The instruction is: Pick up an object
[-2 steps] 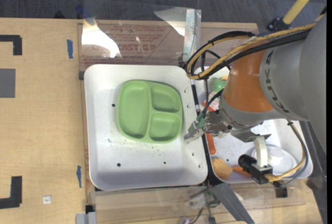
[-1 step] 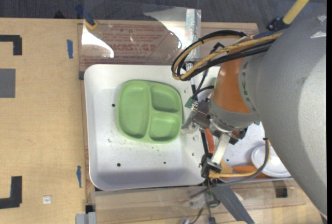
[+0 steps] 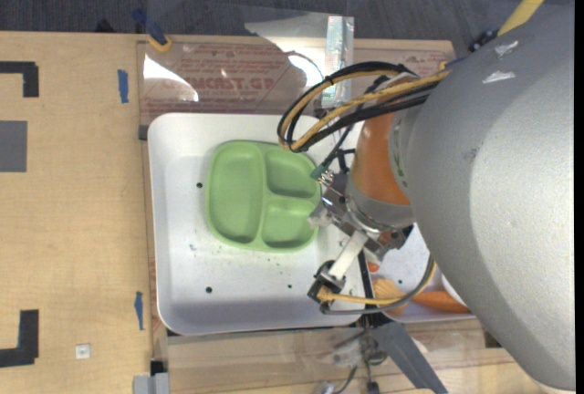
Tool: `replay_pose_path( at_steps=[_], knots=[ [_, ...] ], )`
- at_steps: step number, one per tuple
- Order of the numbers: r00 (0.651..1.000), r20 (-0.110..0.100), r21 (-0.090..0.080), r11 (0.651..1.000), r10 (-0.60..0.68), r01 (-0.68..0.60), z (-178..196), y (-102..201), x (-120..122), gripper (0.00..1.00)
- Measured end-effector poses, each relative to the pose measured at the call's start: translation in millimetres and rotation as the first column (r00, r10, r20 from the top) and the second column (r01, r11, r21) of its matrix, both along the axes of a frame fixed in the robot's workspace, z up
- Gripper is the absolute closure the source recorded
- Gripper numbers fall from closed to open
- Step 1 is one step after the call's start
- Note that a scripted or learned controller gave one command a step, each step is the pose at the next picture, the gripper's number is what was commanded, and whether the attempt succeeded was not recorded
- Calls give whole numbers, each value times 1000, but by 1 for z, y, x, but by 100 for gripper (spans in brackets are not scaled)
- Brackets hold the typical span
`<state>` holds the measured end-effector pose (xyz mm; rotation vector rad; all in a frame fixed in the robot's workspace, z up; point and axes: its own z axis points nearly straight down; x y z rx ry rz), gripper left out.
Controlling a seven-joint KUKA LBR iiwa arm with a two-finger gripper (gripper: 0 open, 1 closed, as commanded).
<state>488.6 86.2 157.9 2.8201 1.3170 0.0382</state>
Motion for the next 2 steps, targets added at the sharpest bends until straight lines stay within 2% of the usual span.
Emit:
replay_pose_path(
  at_steps=[1,2],
  knots=[
    [994,7,-13,994,-110,110,-8,4,1,0],
    [985,13,-14,985,-170,171,-9,5,2,0]
  ],
)
